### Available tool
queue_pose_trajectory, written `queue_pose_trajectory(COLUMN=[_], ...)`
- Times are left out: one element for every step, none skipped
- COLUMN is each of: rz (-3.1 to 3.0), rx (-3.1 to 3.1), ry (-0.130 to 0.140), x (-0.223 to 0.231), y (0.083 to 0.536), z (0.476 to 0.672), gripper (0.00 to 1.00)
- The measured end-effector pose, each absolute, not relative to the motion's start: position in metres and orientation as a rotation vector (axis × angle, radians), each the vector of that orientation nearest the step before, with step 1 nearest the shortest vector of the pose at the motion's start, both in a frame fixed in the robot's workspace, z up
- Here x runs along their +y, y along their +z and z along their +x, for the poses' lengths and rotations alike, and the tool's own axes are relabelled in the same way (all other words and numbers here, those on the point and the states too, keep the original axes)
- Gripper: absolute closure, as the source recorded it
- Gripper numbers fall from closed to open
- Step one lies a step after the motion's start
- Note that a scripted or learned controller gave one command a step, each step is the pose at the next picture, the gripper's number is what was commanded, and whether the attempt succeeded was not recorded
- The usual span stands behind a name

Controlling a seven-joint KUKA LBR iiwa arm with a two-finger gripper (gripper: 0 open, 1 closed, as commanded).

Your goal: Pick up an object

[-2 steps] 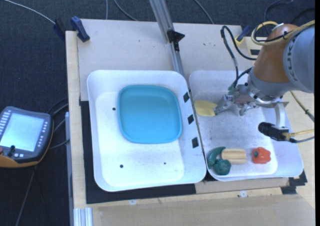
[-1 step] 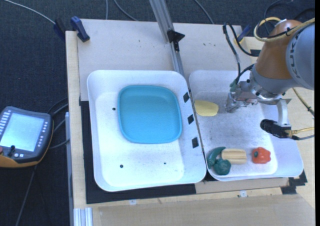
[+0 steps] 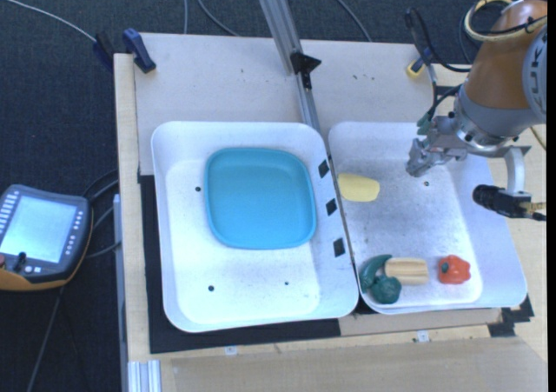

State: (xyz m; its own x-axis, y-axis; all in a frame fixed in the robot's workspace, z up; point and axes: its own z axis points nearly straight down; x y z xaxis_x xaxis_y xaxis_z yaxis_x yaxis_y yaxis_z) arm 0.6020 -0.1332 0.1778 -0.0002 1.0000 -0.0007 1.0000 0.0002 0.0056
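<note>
In the right bin (image 3: 486, 234), a pale yellow lemon-like piece (image 3: 358, 188) lies by the left wall. Along the front wall sit a dark green vegetable (image 3: 380, 278), a tan block (image 3: 407, 270) and a red tomato-like piece (image 3: 453, 269). My gripper (image 3: 421, 164) hangs over the bin's upper middle, about a hand's width right of the yellow piece and apart from it. Nothing shows between its fingers.
The left bin (image 3: 174, 208) holds a turquoise plate (image 3: 261, 197). A metal pole (image 3: 278, 12) slants down to the divider between the bins. A teach pendant (image 3: 39, 234) lies left of the bench; cables run across the floor behind.
</note>
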Motion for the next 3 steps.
queue_pose_trajectory(rz=[2.219,2.218,2.216], rx=[2.219,2.219,2.227], ry=[0.005,0.006,0.002], x=[-0.133,-0.132,-0.072], y=[0.221,0.280,0.281], z=[0.601,0.609,0.606], gripper=[1.00,1.00,1.00])
